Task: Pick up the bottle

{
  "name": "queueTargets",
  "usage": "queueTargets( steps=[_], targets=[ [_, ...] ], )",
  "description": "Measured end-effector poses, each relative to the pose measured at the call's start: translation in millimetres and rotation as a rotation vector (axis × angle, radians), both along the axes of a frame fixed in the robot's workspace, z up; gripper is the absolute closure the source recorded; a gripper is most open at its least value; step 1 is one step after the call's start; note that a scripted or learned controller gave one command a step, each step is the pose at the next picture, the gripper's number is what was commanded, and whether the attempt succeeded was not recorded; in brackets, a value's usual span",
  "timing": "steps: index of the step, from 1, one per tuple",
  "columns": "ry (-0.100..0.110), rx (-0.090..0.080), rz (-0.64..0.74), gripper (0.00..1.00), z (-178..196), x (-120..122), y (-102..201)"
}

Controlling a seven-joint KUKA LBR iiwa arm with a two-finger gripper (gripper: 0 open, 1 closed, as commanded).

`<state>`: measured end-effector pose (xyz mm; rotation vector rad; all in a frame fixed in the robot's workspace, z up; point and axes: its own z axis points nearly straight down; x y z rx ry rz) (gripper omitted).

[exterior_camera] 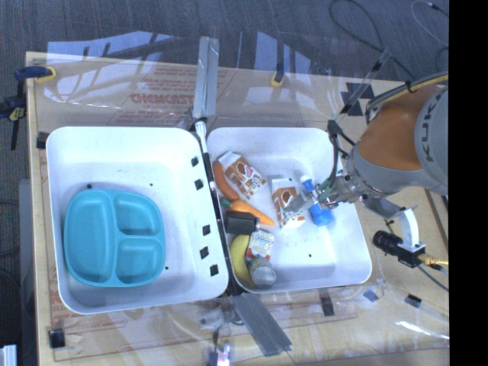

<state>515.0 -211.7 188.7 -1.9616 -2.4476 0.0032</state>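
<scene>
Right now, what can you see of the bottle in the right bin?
The bottle looks like clear plastic with a blue cap. It lies on its side in the right bin, cap toward the front right, its other end against a brown-and-white carton. The gripper is right at it, but whether it grips the bottle cannot be told.

The bench (99, 90) carries two white bins, left bin (114, 158) beside right bin (343, 261).

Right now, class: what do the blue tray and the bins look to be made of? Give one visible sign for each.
Tray: probably moulded plastic, matte; even turquoise colour, rounded compartments.
Bins: probably thin formed plastic, slightly glossy; uniform white, soft rounded rims and corners.
</scene>
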Motion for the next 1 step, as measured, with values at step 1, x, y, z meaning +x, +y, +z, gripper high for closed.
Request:
queueTargets(
  steps=[1],
  targets=[
    [0.000, -0.001, -0.014, 0.00, 74.1, 34.4, 23.2]
  ],
)
